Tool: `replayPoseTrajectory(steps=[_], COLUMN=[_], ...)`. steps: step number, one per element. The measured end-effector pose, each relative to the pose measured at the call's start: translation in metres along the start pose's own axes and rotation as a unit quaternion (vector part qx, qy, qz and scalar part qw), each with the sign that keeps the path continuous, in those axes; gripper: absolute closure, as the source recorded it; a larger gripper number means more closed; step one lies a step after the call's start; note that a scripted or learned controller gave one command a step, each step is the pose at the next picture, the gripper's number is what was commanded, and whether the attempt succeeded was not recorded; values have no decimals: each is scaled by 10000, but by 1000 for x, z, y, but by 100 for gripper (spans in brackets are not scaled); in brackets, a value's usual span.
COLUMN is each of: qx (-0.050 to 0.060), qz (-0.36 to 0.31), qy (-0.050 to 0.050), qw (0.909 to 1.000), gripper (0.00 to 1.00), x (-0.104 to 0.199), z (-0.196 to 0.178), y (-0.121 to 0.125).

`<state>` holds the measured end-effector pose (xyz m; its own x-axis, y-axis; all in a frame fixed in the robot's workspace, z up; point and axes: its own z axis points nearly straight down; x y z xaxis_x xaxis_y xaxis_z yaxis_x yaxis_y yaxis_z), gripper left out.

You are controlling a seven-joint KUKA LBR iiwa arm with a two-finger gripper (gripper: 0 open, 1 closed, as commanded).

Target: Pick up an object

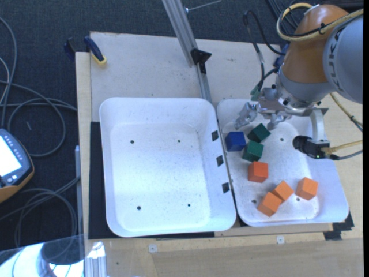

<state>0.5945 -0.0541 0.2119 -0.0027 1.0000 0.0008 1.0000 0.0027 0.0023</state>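
Nearest the camera, at the front of the right bin [331, 203], two orange blocks [275, 197] lay touching each other, with a third orange block [307, 187] just to their right. Taking the red-orange cube [258, 171] as the mark: a dark green cube [253, 150] sat just behind it, a blue cube [235, 141] behind and to the left, and a second green cube [259, 133] farther back still, tilted. Over that rear green cube hung the claw [260, 115], its metal fingers [247, 115] spread apart, with nothing between them. Above it rose the grey arm with its orange band [308, 45]. Left of the cube, across the rim, the left bin [155, 114] stood on the counter [138, 68].
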Motion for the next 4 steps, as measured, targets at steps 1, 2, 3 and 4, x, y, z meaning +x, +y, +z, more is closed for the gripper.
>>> replayPoseTrajectory(steps=[1,2,3,4], qx=[47,-15,-68,-15], qz=[39,-12,-2,9], qy=[3,6,-32,-6], qw=[10000,10000,10000,10000], gripper=[0,0,0,100], x=[-73,-5,-144,-143], z=[115,7,99,94], y=[-32,-83,-107,-111])
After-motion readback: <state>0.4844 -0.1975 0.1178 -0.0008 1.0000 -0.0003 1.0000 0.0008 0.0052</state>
